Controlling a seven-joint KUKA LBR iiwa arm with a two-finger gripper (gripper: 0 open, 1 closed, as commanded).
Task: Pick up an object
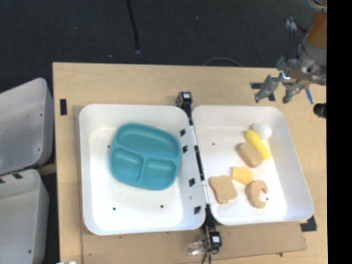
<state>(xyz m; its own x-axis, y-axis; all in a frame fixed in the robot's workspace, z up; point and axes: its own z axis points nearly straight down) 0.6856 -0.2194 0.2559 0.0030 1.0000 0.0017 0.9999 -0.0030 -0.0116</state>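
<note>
Objects to pick: you have five small food-shaped pieces grouped in the right bin (278,120), toward its middle and right side.
Yellow corn piece (258,144): it lies on a slant, with a small white ball (263,130) touching its upper end.
Tan oblong piece (249,155): it rests against the corn's lower left side.
Yellow wedge (242,175): it sits just below the tan oblong, near the middle of the group.
Toast slice (223,189): it lies lowest and furthest left, close to the divider between the bins.
Curled tan piece (257,193): it lies at the lower right, just beside the wedge.
Left bin (96,120): it carries a teal divided plate (146,156), well apart from the food pieces.
End effector (280,89): it hovers over the desk (137,81) beyond the right bin's far right corner, fingers spread wide with nothing between them.
Step in hand: you appear to be at the approach stage, with no grasp made yet.
Next move: you would likely need to bring the end effector over the bin, choose one piece, and descend squarely. The curled piece or toast looks easier, since each has some free space around it.
</note>
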